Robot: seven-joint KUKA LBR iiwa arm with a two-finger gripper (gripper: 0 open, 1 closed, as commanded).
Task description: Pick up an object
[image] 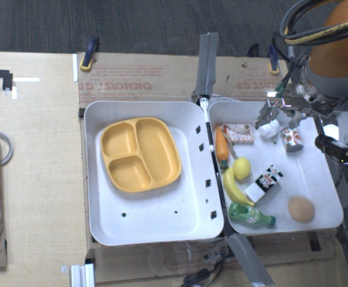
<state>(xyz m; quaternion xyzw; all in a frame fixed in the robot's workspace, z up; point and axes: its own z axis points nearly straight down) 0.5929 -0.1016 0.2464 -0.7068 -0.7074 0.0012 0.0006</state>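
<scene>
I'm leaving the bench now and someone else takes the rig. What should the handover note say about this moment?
Gripper: over the far end of the right bin; whether it is open or shut is unclear.
Right bin: carrot, lemon, banana, green bottle, black-and-white carton, brown ball, snack packet, small can.
Left bin: yellow divided plate.
Done: nothing visibly lifted.
Left: grasp and lift one object.

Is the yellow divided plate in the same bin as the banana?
No: the plate lies in the left bin, the banana in the right bin.
</scene>
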